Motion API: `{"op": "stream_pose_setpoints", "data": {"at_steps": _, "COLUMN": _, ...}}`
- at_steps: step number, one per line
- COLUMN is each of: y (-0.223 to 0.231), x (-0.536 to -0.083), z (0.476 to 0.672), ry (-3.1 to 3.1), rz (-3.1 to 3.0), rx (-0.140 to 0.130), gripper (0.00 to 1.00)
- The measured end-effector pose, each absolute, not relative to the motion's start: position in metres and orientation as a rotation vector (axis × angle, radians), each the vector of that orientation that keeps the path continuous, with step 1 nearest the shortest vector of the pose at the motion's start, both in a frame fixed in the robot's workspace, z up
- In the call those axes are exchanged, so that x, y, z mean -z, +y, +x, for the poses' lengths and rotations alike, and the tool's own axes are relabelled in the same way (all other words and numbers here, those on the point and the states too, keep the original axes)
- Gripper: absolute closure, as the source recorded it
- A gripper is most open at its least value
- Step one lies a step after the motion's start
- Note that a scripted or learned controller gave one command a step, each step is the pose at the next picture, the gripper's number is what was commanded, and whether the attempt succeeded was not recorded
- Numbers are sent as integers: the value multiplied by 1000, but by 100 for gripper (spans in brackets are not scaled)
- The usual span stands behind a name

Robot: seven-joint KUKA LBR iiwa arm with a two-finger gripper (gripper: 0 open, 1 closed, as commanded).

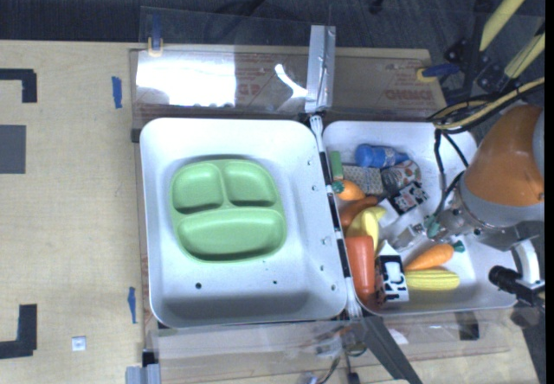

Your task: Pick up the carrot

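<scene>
From above: carrot (pixel 430 256) lying slantwise in right bin (pixel 485 297), just above a yellow corn cob (pixel 431 280), near red pepper (pixel 361 265). Tool (pixel 426 226) low among clutter just above carrot; opening impossible to tell. Green divided tray (pixel 228 207) in left bin (pixel 156 201).

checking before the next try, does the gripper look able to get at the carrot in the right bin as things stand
Probably yes. The carrot lies on top near the right bin's right side, with nothing over it, and the gripper hangs just above it. The yellow corn lying alongside could crowd a finger.
</scene>
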State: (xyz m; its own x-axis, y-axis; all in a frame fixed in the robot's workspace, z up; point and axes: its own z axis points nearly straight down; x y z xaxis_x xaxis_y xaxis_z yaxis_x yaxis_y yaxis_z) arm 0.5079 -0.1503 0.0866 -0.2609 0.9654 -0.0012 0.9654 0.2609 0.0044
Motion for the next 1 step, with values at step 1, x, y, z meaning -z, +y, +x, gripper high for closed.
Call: {"op": "stream_pose_setpoints", "data": {"at_steps": 1, "y": -195, "x": -125, "z": 487, "ry": 2582, "rz": 1785, "rx": 0, "gripper": 0}}
